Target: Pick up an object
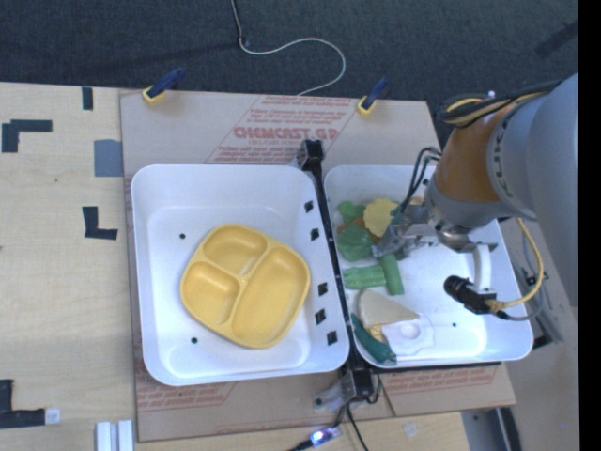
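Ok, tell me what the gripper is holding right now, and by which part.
Cannot be told. The gripper is down among the green pieces in the right bin, but the view does not show anything clearly between its fingers.

Light wooden bench (56,280), black marks on its face; brown cardboard sheet (272,130) flat on top, carrying two white bins (150,252) side by side.

I count 2 white bins (150,280), 1 yellow divided plate (246,285), 2 blue clamps (163,85) on my table; right-bin clutter uncountable.
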Tool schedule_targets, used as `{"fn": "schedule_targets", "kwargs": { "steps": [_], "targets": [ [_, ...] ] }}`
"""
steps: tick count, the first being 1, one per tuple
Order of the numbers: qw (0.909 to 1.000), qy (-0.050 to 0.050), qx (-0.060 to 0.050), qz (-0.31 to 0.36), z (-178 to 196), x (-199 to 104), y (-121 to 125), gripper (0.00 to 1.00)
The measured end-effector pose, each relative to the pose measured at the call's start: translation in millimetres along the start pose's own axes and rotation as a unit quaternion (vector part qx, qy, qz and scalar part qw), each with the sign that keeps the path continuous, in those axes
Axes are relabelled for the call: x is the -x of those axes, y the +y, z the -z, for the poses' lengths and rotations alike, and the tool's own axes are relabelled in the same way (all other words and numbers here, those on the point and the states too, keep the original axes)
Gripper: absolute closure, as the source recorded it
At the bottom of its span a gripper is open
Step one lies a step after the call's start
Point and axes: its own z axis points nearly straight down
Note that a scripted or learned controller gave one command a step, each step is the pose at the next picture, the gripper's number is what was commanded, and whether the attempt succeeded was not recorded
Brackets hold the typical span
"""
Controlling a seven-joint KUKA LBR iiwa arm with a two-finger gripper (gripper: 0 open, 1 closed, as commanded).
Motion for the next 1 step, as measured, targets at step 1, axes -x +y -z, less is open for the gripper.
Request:
{"fn": "schedule_targets", "kwargs": {
  "steps": [1],
  "targets": [
    [1.0000,0.000,0.002,-0.002,55.3,2.0,-9.3,1.00]
  ]
}}
